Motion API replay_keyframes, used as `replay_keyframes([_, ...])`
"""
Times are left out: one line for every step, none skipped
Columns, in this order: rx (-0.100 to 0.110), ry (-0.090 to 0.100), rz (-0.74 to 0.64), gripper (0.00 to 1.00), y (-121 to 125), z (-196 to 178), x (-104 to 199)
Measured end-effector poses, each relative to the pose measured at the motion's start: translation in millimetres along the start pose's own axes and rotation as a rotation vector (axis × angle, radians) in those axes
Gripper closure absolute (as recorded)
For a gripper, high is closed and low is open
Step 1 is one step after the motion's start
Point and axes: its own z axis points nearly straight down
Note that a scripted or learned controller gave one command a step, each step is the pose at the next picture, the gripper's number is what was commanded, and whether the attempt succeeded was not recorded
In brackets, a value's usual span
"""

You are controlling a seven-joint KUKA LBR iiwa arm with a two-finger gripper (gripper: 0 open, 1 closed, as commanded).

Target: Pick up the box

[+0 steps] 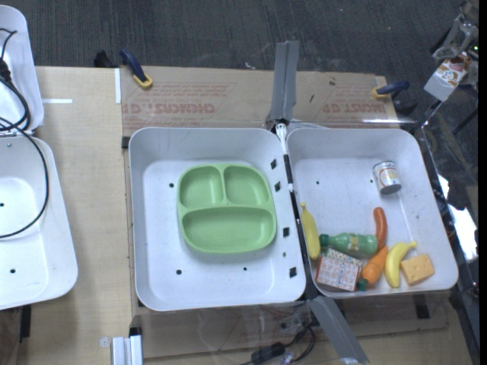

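Dark carpet runs behind a wooden counter (84, 112) that bears two shallow white bins side by side, with cardboard under them and blue clamps (135, 67) at the back edge. Inside the left bin (148, 226) lies a green tray (226, 208) with three compartments, set near the middle. Along the front of the right bin (342, 150) sits a cluster of things. The box (338, 271), small, flat and printed in red and white, lies at the front, touching the bottle (350, 242) behind it and a carrot (374, 265) on its right. A banana (310, 233) lies along the bin's left wall, just beside the box. A second banana (396, 262), a cheese wedge (418, 268) and a red pepper (380, 223) lie to the right. A can (387, 178) stands apart, further back. At the upper right corner, well away from the box, part of the arm (453, 59) shows; whether its tool is wide or narrow I cannot tell.
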Motion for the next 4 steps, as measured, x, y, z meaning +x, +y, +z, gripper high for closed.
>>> replay_keyframes([0.002,0.0,-0.063,1.0,-16.5,132.9,-17.3])
replay_keyframes([0.0,0.0,-0.023,1.0,-8.1,17.8,-1.8])
replay_keyframes([0.003,-0.001,-0.104,1.0,-36.5,137.1,-22.1])
replay_keyframes([0.0,0.0,0.024,1.0,-55.9,23.0,53.3])
